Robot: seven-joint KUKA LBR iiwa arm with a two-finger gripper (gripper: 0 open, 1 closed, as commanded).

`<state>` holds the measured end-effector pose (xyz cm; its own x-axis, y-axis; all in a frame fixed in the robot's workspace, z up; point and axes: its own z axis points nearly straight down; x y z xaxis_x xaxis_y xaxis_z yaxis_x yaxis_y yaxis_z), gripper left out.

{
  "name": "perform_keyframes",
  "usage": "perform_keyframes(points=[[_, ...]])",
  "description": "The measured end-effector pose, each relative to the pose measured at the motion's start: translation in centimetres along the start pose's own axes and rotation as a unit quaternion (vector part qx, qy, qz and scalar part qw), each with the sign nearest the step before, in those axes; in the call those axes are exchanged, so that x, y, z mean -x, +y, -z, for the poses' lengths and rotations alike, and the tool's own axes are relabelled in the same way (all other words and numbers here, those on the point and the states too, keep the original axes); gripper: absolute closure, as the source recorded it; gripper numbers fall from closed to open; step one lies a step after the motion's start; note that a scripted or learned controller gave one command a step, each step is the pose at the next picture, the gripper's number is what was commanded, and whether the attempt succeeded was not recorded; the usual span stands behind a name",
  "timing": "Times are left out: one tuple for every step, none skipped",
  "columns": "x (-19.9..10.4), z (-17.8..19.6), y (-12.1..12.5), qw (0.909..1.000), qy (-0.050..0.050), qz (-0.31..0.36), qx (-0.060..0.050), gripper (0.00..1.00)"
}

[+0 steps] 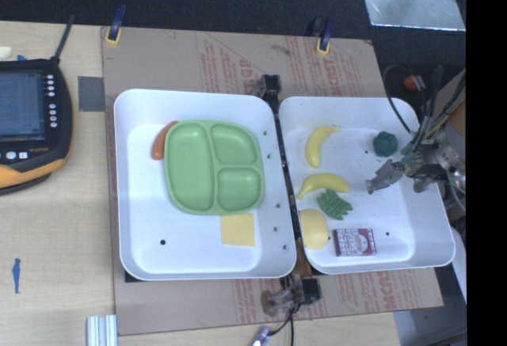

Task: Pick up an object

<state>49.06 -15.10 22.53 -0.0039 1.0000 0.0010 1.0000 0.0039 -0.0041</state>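
Far left on the bench sat a black and orange handheld controller [28,127] with its screen lit. Next came the left bin [131,178], which held a green divided plate [214,168] pretty much in the middle. An orange-red thing [161,141], maybe a toy sausage, poked out from under the plate's left edge, and a flat yellow square [238,230] lay just below the plate, touching or nearly touching it.

The right bin [424,237] had the pickable stuff: one banana [318,144] near the top left, a second banana [322,182] lower down, a green leafy piece [334,203] right beside that second one, a yellow lemon-ish lump [313,229] by the divider, and a small red packet [353,242] near the bottom. A dark green round thing [385,143] sat up towards the top right.

The gripper [379,180] hung over the right bin's middle, fingers spread apart with nothing between them, a bit right of the leafy piece and not touching anything.
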Motion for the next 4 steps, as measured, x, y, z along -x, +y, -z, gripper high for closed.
perform_keyframes(points=[[-4.4, -10.6, 2.7, 1.0, 0.0, 0.001, -0.002, 0.0], [-5.5, -13.4, 6.4, 1.0, -0.001, 0.001, 0.0, 0.0], [-5.3, -12.4, 6.4, 1.0, -0.002, 0.002, -0.001, 1.0], [-12.5, -3.2, 10.9, 1.0, 0.0, 0.001, 0.002, 1.0]])
